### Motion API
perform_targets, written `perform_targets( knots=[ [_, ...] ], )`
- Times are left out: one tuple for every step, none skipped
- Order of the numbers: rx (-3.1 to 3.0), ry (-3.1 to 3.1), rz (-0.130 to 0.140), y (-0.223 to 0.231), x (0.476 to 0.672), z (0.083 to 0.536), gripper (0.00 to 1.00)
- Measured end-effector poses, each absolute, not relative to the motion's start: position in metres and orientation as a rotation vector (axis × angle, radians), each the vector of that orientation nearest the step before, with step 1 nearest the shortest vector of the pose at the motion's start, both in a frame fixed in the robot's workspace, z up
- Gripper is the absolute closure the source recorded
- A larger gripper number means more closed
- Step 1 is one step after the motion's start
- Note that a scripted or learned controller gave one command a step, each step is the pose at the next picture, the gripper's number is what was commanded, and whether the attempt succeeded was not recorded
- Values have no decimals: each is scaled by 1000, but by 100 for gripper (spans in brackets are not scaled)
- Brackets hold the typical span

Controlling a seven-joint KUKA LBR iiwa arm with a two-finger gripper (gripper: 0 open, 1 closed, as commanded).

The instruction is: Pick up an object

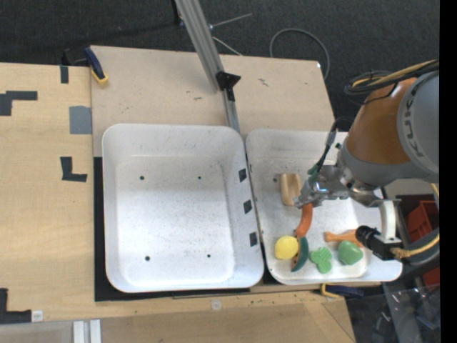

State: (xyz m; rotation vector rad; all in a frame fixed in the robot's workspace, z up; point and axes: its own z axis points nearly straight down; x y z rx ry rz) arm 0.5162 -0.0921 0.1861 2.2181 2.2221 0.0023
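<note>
My gripper (pixel 312 195) is low in the right bin (pixel 268 148), reaching in from the right. Its tip is just above the upper end of a thin orange carrot-shaped piece (pixel 305 222), and whether it touches that piece is unclear. A tan wooden block (pixel 289 189) lies right beside the gripper on its left. Along the bin's near edge lie a yellow ball (pixel 286 247), a dark green piece (pixel 299 256), a light green piece (pixel 321 259), a green rounded piece (pixel 349 252) and a second orange piece (pixel 341 236).
The left bin (pixel 171 206) stands next to the right one, with a ridge between them. A slanted metal rail (pixel 203 38) runs from the top down to the bins' far edge. Cables lie behind the right bin.
</note>
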Motion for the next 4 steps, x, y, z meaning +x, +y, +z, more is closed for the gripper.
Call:
perform_targets(
  knots=[
    [2220, 2223, 0, -92, 516, 200, 100],
    [2216, 2230, 1, -45, 524, 210, 100],
    [2215, 2230, 1, 0, 548, 212, 100],
    [2214, 2232, 2, 60, 561, 224, 100]
  ],
)
